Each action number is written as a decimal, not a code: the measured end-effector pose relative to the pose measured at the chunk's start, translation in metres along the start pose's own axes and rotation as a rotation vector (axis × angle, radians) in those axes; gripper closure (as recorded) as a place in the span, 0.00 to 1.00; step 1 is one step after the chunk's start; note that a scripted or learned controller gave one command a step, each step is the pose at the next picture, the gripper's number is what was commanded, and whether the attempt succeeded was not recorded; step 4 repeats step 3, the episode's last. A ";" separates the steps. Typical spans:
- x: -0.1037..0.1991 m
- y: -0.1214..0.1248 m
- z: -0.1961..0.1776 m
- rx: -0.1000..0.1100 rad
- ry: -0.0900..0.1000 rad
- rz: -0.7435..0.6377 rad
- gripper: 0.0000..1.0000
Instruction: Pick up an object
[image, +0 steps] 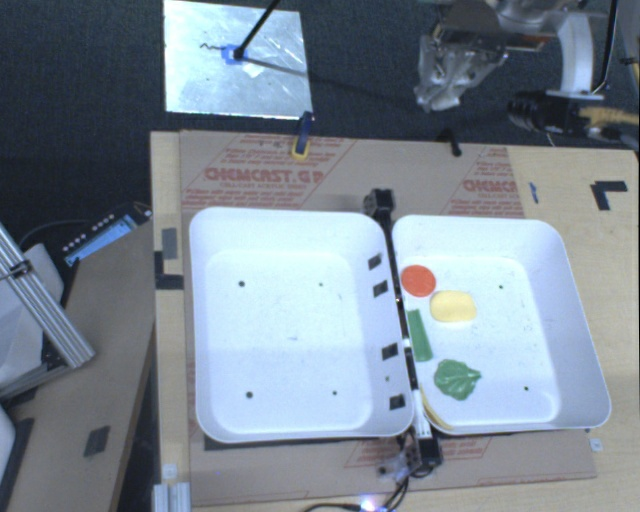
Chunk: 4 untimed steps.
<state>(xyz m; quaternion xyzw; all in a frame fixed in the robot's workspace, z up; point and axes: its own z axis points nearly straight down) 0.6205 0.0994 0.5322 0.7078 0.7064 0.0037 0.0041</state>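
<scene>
In the right bin lie several small objects near its left wall: an orange-red disc, a yellow rounded piece, a thin green stick and a green leafy piece. My gripper hangs high at the top of the view, above the bench's far edge and well away from the bins. Nothing is visible in it, and the fingers are blurred together.
The left bin sits beside the right one, joined by a black hinged divider. A shiny metal sheet lies on the floor at the back left. A yellow and blue clip stands on the bench's far edge.
</scene>
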 end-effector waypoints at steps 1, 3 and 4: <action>-0.035 -0.053 0.186 0.028 -0.002 0.000 1.00; 0.119 -0.020 0.052 -0.002 0.007 -0.014 1.00; 0.119 -0.020 0.052 -0.002 0.007 -0.014 1.00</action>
